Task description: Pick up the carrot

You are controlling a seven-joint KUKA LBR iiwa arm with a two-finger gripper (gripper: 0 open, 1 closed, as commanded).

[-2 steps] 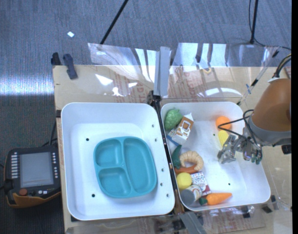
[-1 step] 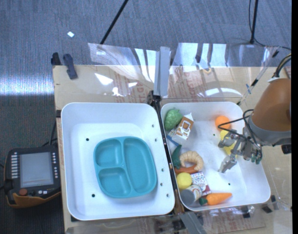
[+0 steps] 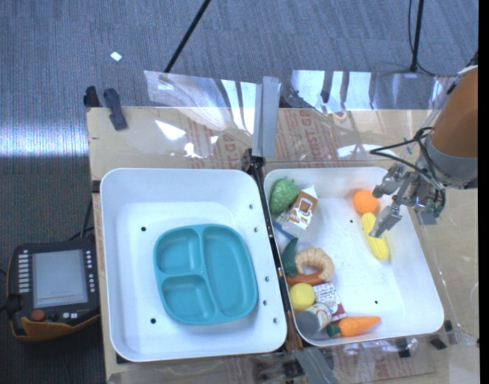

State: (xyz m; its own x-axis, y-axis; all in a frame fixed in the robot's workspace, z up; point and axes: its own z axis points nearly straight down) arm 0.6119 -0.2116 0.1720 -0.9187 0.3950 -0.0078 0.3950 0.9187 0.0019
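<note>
pick not started, arm is in the approach phase as i read it. going left to right:

floor on the left is dark carpet, teach pendant (image 3: 54,283) lying on it beside the bench. bench top (image 3: 180,138) is cardboard-brown with glare off a clear sheet along the back. two dark clips (image 3: 108,104) at its back left corner.

left bin (image 3: 116,214) holds just a teal divided plate (image 3: 204,273), three compartments, nothing in them.

right bin (image 3: 404,294) is the cluttered one. along its left wall: green veg (image 3: 283,194), small carton (image 3: 302,209), croissant-like pastry (image 3: 314,261), yellow ball (image 3: 302,296), a printed packet (image 3: 327,297). carrot (image 3: 358,325) lies on its side at the near edge of this bin, just beside the packet, green end toward the left.

further right, an orange (image 3: 365,201) and a yellow corn-like piece (image 3: 376,242) near the back right.

gripper (image 3: 386,222) hangs over that corn piece, fingers spread a little, nothing between them. it's well apart from the carrot.

next move: translate toward the near edge of the bin, rotate so the jaws straddle the carrot's width, then descend. packet is tight against the leafy end, so grabbing the thick orange middle looks safer. bin wall close by limits finger room.

tripod legs (image 3: 192,26) on the carpet behind.
</note>
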